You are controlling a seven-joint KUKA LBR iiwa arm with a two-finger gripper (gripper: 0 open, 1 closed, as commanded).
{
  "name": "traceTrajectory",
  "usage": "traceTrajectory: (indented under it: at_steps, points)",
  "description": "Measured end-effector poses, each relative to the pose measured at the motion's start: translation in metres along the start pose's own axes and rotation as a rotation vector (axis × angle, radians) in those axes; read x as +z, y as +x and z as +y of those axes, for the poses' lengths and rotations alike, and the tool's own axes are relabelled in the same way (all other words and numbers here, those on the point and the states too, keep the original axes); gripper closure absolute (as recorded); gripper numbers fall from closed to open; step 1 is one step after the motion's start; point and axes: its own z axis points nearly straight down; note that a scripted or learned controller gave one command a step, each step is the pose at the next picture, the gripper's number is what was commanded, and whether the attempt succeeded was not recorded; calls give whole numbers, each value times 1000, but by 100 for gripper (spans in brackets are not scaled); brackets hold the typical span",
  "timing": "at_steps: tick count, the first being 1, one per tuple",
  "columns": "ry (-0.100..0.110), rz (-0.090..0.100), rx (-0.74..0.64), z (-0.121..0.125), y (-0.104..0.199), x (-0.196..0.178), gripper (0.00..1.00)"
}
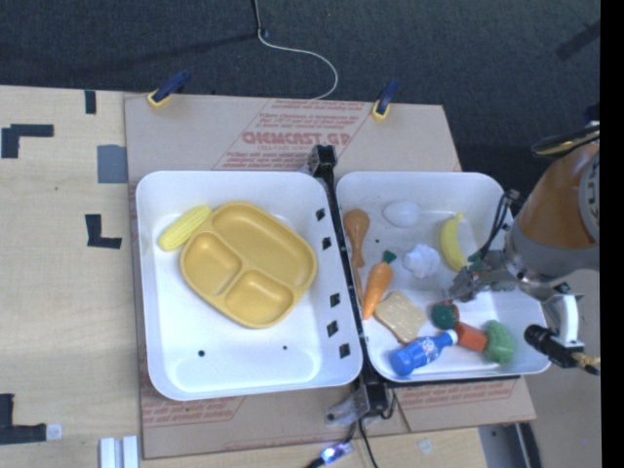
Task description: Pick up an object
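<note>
One two-finger gripper [466, 286] hangs low in the right white bin [487, 187]; whether it is spread or closed, I cannot tell. Nearest it lies a small dark-green round toy [445, 314], just beside an orange-red block [471, 337]. Descend centred on the green piece, avoiding that neighbour.

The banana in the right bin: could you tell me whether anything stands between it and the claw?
Nothing visible does. The claw hangs just below and to the right of the banana, with only bare bin floor between them; the crumpled white piece lies off to the banana's left.
</note>
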Motion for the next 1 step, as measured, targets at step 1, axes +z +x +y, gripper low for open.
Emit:
traceTrajectory:
  at_steps: [1]
  points:
    - [-1,1,1,4,-3,-62,100]
